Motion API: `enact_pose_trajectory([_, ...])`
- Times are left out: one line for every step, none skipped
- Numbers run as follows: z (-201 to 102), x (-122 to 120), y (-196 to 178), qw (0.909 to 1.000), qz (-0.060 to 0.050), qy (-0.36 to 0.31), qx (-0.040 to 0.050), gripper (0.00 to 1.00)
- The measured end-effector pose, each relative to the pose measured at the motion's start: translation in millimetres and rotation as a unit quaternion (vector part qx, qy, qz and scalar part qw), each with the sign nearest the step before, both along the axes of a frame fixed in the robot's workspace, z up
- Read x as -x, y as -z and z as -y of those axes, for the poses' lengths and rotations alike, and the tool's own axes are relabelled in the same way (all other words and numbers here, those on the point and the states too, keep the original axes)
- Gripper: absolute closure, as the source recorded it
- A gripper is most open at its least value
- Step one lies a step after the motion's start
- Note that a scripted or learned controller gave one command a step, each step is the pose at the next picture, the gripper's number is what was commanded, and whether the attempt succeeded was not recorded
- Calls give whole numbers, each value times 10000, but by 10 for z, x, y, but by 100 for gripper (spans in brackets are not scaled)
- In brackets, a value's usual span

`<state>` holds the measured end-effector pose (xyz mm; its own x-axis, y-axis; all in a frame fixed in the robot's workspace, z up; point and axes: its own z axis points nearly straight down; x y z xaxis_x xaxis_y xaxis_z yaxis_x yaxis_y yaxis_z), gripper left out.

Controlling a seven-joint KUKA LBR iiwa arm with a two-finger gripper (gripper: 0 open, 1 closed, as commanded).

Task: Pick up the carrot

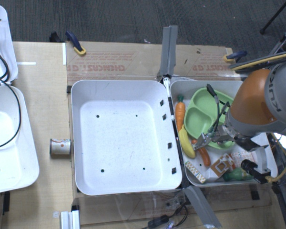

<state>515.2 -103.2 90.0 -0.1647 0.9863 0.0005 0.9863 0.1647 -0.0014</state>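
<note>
Carrot (180, 115) well left of tool (206, 140)

the arm (260, 101) reaches in from the right side of the view, its grey body topped by a broad orange band above the wrist. the wrist bends downward and to the left, ending in the claw (203, 141), which sits low with its tip pointing left. thin dark cables run along the wrist. whether the claw is parted or closed cannot be made out.
</note>
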Motion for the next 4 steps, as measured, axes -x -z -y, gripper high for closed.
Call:
enact_pose_trajectory([72,-175,2,9977,-32,675,-10,0])
enact_pose_trajectory([66,-701,-11,9898,-34,1426,16,0])
enact_pose_trajectory([-91,-140,13,9857,-26,1684,5,0])
enact_pose_trajectory([204,-864,-31,9984,-28,561,2,0])
